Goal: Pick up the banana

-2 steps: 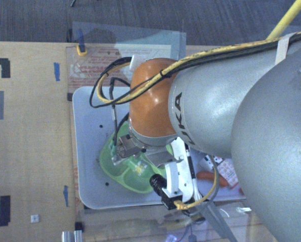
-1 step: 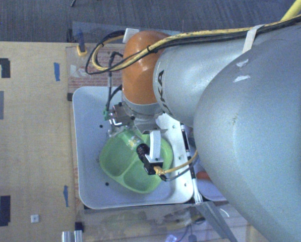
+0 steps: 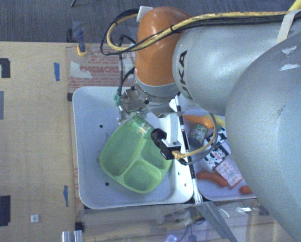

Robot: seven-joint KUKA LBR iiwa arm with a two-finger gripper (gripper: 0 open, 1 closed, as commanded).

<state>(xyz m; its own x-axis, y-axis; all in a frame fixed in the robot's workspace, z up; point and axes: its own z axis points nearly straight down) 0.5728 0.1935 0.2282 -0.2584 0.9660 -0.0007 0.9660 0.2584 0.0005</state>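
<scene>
1. Gripper (image 3: 132, 107) sits at the green divided tray's (image 3: 132, 160) upper edge in the left bin (image 3: 87, 135) — whether it grips anything, I cannot tell.
2. Banana (image 3: 218, 121) — a yellow sliver well right of the gripper, in the right bin (image 3: 211, 191), beside an orange piece (image 3: 198, 120).

Bulky grey arm (image 3: 251, 84), glossy orange band (image 3: 158, 47), yellow and black cables (image 3: 140, 39) looped alongside

The bench (image 3: 29, 135) bears 2 white bins (image 3: 87, 135).

Banana (image 3: 218, 120), mostly hidden, right bin (image 3: 211, 193).
</scene>
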